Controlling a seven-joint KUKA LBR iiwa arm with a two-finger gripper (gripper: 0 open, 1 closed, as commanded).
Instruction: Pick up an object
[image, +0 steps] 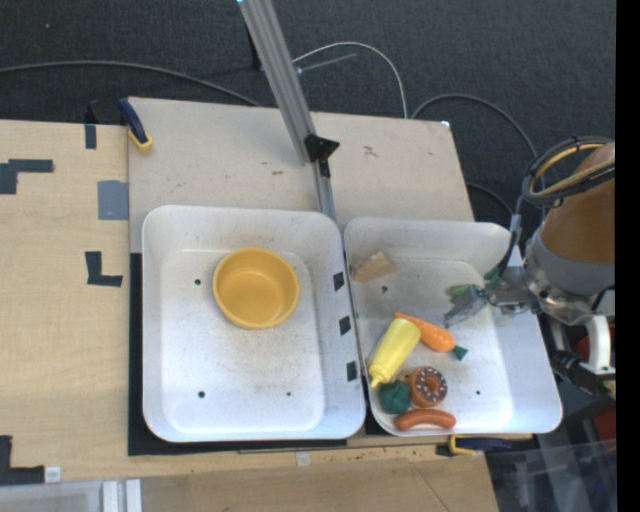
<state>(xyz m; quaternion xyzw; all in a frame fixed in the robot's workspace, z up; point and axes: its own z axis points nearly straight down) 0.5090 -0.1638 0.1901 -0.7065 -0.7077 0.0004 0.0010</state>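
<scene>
Pincer (462, 303) low over right bin (520, 400), fingers parted and bare, near carrot (428, 333).

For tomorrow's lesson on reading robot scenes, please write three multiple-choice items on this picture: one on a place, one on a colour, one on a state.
1. Where is the bowl?
A. in the left bin
B. in the right bin
C. on the bare bench

2. What colour is the bottle that lies beside the carrot?
A. blue
B. yellow
C. white

3. How does the sausage lie?
A. in the bowl
B. on top of the bottle
C. on the floor of the right bin, near its front edge

Key:
1 A: the yellow bowl sits alone in the left bin.
2 B: the bottle is yellow, its upper end against the orange carrot.
3 C: the sausage lies flat in the right bin, just below the doughnut, apart from the gripper.
</scene>
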